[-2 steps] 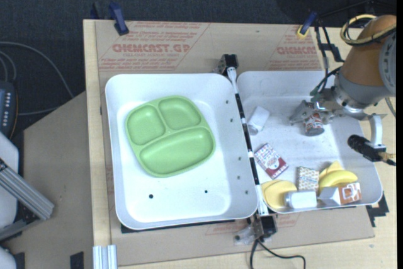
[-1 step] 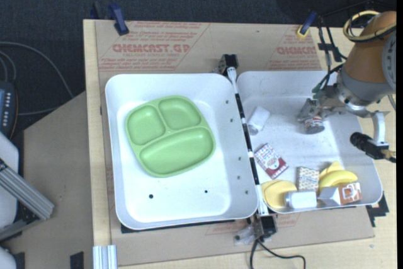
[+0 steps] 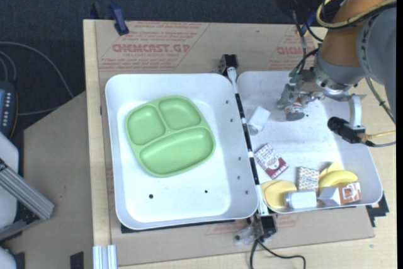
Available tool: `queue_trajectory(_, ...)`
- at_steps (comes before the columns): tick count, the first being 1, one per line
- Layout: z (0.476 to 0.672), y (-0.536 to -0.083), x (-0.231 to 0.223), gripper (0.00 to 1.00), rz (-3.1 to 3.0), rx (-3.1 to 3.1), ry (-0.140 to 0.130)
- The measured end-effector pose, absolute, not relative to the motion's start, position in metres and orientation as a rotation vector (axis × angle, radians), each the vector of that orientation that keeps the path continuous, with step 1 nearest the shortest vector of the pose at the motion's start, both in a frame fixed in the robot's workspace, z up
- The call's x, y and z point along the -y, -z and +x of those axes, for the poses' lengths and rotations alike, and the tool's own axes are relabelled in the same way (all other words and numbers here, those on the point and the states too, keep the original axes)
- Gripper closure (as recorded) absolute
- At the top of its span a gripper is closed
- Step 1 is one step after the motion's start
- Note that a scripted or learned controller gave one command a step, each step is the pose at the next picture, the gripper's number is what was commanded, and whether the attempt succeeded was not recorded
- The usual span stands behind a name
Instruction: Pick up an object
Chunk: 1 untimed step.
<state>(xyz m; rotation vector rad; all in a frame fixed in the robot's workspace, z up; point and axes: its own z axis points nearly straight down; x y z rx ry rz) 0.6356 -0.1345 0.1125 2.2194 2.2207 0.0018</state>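
1. A pale wooden tabletop stands on dark carpet, with red printed lettering along its far edge and a blue clip at its far left corner.
2. Two shallow white bins sit side by side on it, touching along a black hinged seam down the middle.
3. The left bin holds a light green divided plate with two small sections at the far side and one long section nearer the viewer.
4. The right bin holds several small things.
5. A small white packet lies near the seam.
6. A red and white carton lies below it, tilted.
7. Along the near edge is a cluster packed close together: a yellow rounded piece, a white block, a speckled packet, a yellow banana shape and an orange and white box.
8. The grey arm with its orange band comes in from the right, trailing yellow and black cables.
9. Its fingers point down into the far part of the right bin, above or touching a small reddish object.
10. How wide the fingers stand cannot be made out, nor whether they grip the reddish object.
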Motion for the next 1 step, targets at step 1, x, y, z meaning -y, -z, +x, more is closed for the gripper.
queue_trajectory(1, 0.6119, -0.1850, 0.0456, 1.00, 2.220, -2.223, -0.002)
